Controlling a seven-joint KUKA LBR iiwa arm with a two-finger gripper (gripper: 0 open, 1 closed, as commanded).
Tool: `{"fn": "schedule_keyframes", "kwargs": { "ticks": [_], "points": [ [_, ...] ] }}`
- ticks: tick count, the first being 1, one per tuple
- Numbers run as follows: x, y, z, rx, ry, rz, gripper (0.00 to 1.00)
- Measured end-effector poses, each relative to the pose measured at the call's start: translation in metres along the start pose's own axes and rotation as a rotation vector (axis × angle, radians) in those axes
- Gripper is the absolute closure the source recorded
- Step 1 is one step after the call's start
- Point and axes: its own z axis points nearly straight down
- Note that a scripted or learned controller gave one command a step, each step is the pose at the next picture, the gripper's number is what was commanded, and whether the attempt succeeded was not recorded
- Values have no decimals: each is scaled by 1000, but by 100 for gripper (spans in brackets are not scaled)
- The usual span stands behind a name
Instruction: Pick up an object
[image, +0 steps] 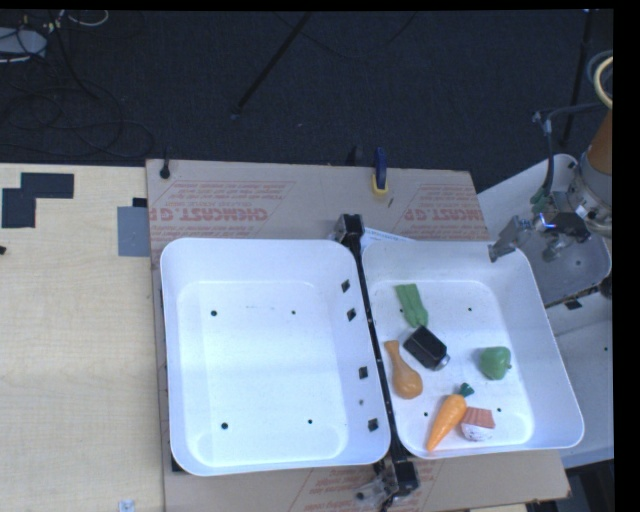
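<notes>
The right bin (545, 330) holds several small items: a green block (410, 303), a black object (425, 347), a tan gourd-shaped toy (402, 370), a green pepper (494, 362), a carrot (446, 421) and a small red-and-white piece (477, 424). My gripper (528, 243) hangs above the bin's far right corner, outside its rim and well away from every item. Its two fingers stand apart, open, with nothing between them.
The left bin (180, 350) sits beside the right one, joined along a black divider (365, 340). Both rest on a cardboard sheet (250, 200). A blue-and-yellow clamp (380, 172) stands at the cardboard's far edge. A wooden bench (70, 330) extends to the left.
</notes>
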Motion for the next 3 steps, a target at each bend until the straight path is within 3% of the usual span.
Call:
{"fn": "schedule_keyframes", "kwargs": {
  "ticks": [1, 2, 3],
  "points": [
    [57, 11, 118, 28, 13, -2, 0],
    [142, -31, 149, 27, 13, -3, 0],
    [136, -29, 136, 24, 9, 3, 100]
  ]
}}
